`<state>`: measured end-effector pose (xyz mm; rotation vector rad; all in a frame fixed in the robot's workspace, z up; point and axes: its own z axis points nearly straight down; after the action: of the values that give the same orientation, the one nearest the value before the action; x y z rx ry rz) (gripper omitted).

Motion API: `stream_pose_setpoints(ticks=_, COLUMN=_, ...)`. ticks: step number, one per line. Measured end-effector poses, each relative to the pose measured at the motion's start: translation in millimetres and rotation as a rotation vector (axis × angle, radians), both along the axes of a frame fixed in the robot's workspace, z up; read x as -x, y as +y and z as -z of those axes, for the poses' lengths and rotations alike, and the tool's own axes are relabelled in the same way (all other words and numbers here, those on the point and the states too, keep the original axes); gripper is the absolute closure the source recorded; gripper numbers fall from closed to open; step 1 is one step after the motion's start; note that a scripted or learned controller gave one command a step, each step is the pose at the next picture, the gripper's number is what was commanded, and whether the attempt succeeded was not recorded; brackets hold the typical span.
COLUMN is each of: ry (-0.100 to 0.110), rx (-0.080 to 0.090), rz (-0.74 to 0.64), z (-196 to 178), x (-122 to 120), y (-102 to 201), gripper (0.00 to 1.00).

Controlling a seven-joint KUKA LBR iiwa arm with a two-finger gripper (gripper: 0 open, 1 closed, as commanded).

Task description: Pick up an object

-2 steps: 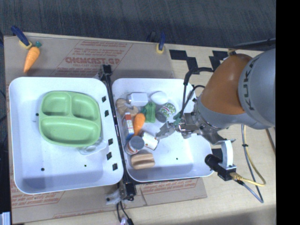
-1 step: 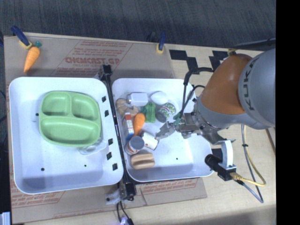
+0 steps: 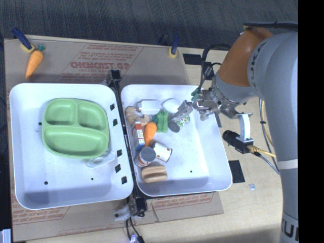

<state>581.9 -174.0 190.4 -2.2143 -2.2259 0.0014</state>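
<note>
- The tool [image 3: 188, 110] hangs over the right bin [image 3: 215, 158], at a grey cylinder [image 3: 178, 121] near the top of the pile; I cannot tell its opening or whether it grips.
- Risk: the cylinder could roll aside.
- Crowding it: green block [image 3: 162, 120], toy carrot [image 3: 150, 132], bun [image 3: 154, 173].
- The left bin [image 3: 25, 181] holds 1 green divided plate [image 3: 76, 127].

arm [image 3: 276, 85] cut off at right edge, claw [image 3: 195, 105] finger positions unclear, cluttered items overlapping in right bin [image 3: 212, 156]

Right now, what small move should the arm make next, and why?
Probably a short lift to test the grasp: the gripper sits low over the right bin against a small grey-and-green object, and whether that object is actually held is unclear.
</note>
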Motion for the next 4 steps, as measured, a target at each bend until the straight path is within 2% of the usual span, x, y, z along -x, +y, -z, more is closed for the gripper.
stream_pose_setpoints(ticks=1, ry=0.002, rx=-0.001, rz=0.000, z=99, x=103, y=-37, gripper=0.00)
stream_pose_setpoints(ticks=2, ry=0.000, rx=0.001, rz=-0.005, z=88, x=102, y=-38, gripper=1.00)
stream_pose_setpoints(ticks=3, ry=-0.002, rx=0.000, rz=-0.001, z=98, x=46, y=-37, gripper=1.00)
stream_pose_setpoints(ticks=4, ry=-0.003, rx=0.001, rz=0.000, z=-6, x=105, y=-37, gripper=1.00)
